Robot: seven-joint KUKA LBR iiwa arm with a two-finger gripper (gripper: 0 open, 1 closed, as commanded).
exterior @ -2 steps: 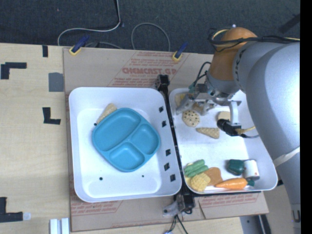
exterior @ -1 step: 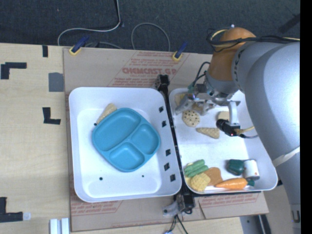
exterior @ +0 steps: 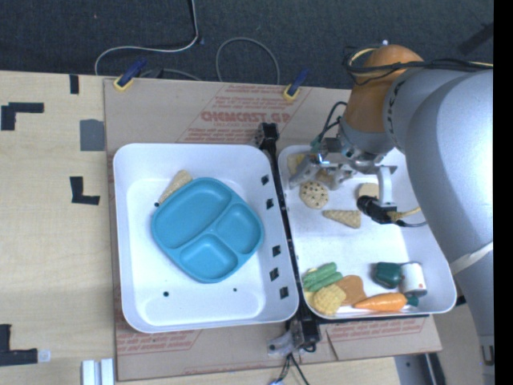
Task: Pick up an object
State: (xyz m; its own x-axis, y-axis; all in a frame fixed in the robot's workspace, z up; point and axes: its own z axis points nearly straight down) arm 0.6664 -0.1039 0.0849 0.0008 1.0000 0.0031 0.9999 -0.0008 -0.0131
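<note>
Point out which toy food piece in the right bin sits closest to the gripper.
The round speckled cookie, just below the gripper. The tan wedge lies further down; the carrot and green beans lie along the bin's bottom edge.

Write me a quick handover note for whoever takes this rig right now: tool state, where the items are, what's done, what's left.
Tool: low over the right bin's far end, above the cookie; grip state can't be judged, nothing seen held.
Right bin: cookie and wedge chip near the top; green beans, cracker, carrot and a green-and-white item at the near end.
Left bin: blue divided plate, with a tan piece tucked under its far edge.
Done: no pick confirmed.
Left: grasp one object and lift.
</note>
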